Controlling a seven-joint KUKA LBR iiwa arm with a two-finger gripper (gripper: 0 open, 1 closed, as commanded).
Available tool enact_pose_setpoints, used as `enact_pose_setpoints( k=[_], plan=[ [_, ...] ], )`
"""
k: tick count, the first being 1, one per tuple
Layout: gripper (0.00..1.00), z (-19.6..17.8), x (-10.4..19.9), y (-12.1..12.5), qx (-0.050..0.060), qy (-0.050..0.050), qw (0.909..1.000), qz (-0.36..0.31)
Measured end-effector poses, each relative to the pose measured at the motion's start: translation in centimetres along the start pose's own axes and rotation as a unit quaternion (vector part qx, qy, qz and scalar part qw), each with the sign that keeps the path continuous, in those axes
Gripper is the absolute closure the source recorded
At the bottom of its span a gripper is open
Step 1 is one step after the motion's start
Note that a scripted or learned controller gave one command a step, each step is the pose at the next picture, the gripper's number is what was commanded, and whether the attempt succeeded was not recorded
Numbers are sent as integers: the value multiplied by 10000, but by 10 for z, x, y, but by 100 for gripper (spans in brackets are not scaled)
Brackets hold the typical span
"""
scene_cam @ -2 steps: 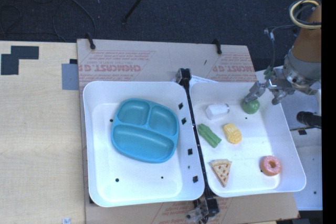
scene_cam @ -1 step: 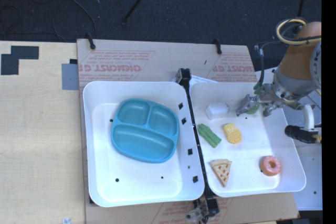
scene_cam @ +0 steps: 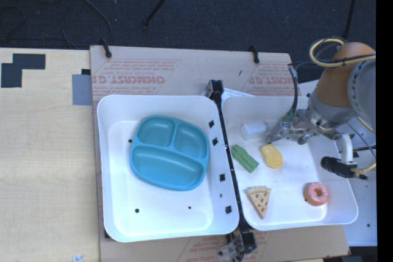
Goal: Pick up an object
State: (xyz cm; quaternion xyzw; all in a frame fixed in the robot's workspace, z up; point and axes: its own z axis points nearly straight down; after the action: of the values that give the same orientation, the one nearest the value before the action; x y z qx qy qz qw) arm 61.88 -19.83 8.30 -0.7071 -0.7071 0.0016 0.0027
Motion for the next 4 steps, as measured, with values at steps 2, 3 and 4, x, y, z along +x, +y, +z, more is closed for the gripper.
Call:
enact_pose_setpoints(
  k=[2, 3, 4],
  plan=[
    [100, -49, -1, 5, -15, -2, 10000, -10],
    [100, -91, -2, 13, -22, -6, 10000, -14],
    [100, -149, -9, 17, -28, -11, 10000, -19]
  ],
)
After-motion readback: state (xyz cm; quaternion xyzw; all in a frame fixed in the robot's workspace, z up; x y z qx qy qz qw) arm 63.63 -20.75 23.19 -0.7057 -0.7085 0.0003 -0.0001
